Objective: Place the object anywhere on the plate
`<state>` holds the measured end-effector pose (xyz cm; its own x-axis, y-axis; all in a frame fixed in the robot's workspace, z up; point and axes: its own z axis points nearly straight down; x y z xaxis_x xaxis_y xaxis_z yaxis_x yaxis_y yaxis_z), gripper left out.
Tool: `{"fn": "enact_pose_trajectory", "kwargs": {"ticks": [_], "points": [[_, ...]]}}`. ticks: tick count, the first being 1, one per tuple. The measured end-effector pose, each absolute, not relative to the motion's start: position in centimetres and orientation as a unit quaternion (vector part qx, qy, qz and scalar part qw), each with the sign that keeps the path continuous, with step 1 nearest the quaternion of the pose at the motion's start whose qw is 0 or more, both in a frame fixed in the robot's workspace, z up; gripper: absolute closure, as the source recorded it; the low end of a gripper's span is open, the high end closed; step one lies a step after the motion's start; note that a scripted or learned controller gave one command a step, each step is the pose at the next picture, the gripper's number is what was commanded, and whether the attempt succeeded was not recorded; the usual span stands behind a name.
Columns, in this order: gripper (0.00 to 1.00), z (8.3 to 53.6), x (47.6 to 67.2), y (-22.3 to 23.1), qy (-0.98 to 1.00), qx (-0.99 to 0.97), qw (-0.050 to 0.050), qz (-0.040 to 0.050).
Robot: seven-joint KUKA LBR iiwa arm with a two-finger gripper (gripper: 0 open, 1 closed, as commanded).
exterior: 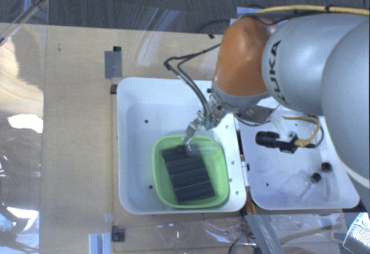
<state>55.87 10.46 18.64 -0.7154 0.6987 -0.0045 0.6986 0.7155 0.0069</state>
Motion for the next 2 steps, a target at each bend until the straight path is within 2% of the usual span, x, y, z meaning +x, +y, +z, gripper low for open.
{"fn": "enact_pose_trajectory", "kwargs": {"ticks": [1,2], "points": [[0.0,26.6,53.1,7.0,0.912,0.411,0.004,0.003],[1.0,27.7,53.3,7.2,0.913,0.407,0.008,0.005]]}}
